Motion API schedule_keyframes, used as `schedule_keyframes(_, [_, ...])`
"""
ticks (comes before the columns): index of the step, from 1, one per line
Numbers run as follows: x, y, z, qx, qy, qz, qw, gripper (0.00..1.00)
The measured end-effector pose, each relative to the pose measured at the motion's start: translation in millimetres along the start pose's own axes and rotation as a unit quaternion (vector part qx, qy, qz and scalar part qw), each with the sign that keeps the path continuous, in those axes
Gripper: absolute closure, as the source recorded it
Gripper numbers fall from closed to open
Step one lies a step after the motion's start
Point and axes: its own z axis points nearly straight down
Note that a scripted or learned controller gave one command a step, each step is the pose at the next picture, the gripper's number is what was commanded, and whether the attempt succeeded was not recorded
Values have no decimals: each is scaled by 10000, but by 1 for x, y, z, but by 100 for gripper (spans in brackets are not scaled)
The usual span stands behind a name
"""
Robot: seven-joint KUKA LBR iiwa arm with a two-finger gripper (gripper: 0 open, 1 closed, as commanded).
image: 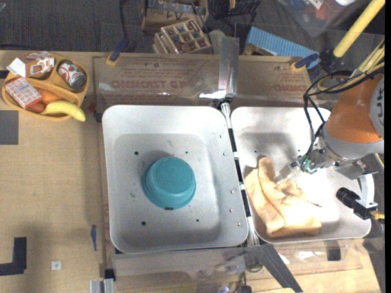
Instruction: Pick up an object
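A crumpled tan cloth lies in the right white bin, bunched toward the bin's 7 o'clock corner. The jaws reach down at the cloth's upper edge, at about 1 o'clock from its middle; whether they are spread or pinching the fabric cannot be told. The grey arm with its orange band enters from 3 o'clock. In the left white bin, an upturned teal bowl rests near the centre. On the tabletop at 10 o'clock sits a yellow tray of toy food.
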Motion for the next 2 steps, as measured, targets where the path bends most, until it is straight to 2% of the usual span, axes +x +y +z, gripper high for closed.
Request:
schedule_keyframes(1, [28,-16,10,-70,-49,-749,9972,0])
schedule_keyframes(2, [26,-17,2,-74,-31,-716,9974,100])
